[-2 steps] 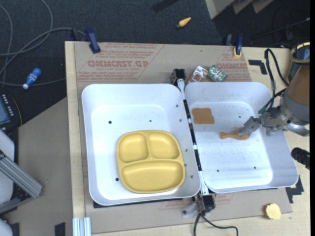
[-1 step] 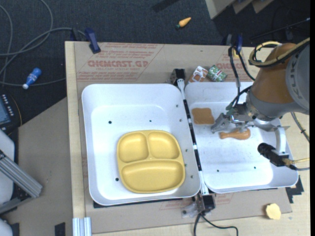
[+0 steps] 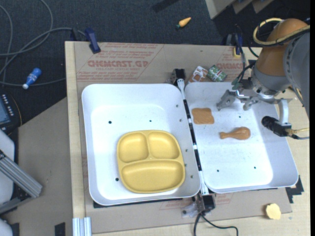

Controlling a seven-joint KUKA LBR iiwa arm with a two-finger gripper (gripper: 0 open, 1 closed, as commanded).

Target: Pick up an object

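R bin (image 3: 275,173): 2 items. Toy drumstick (image 3: 236,133) lies mid-bin, long axis running L-R; thin bone end points left, fat end right. Flat brown toast slice (image 3: 202,116) sits just left and farther back, near the divider, apart from the drumstick. L bin (image 3: 93,132): 1 yellow plate (image 3: 150,161) w/ 3 compartments, 2 small at far side, 1 wide at near side. Claw (image 3: 237,99) hangs over the far part of the R bin, fingers apart, nothing between them; whether tips touch the bin floor, can't tell. Tabletop (image 3: 74,107) beyond the bins: approx 2 small packets (image 3: 208,73) at far edge, 1 yellow bit (image 3: 272,211) near R corner. Floor: 1 blue bottle (image 3: 32,77), 1 orange piece (image 3: 184,21).
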